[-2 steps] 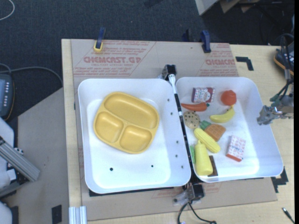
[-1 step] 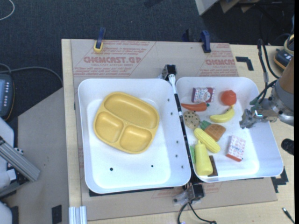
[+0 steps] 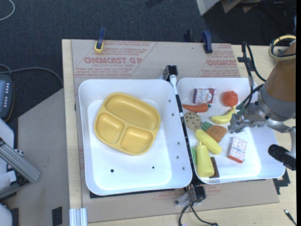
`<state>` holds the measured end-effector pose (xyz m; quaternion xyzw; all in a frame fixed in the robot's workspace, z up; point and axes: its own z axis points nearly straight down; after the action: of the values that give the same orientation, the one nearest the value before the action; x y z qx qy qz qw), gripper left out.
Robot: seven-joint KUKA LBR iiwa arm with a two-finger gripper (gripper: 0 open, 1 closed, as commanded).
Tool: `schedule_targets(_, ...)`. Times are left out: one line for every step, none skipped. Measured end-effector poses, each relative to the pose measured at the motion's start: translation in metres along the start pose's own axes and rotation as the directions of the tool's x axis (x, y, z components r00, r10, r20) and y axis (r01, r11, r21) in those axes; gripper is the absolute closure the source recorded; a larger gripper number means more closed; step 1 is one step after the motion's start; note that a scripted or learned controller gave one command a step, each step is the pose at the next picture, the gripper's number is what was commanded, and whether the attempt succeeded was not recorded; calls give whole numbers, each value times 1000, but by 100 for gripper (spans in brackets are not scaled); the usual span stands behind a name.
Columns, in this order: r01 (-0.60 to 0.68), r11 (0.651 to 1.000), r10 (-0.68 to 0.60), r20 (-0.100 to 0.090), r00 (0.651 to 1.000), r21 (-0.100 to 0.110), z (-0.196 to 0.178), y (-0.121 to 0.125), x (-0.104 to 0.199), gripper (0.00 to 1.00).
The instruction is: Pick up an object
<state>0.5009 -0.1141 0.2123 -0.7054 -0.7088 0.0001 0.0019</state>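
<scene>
The right bin [image 3: 263, 168] holds several toy foods. Among them are a red tomato [image 3: 230, 98], a yellow banana [image 3: 222, 118], a red chili [image 3: 195, 108], a pink-and-white box [image 3: 203, 96], a cookie [image 3: 192, 120], a brown bread piece [image 3: 217, 133], a corn cob [image 3: 208, 141], a yellow bottle [image 3: 204, 160] and a red-and-white packet [image 3: 237, 149]. My gripper [image 3: 238, 123] hangs low over the middle of this bin. It sits just right of the banana's end and above the packet. I see nothing held in it.
A yellow divided plate [image 3: 126, 123] lies in the left bin [image 3: 94, 173]. The arm's orange band [image 3: 283, 76] and grey wrist cover the right bin's far right side. Cables run along the bench's right edge, and clamps hold its back edge.
</scene>
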Motion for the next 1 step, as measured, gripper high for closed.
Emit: schedule_targets(-2,1000,2,3,1000,-7,-17,3,15,100)
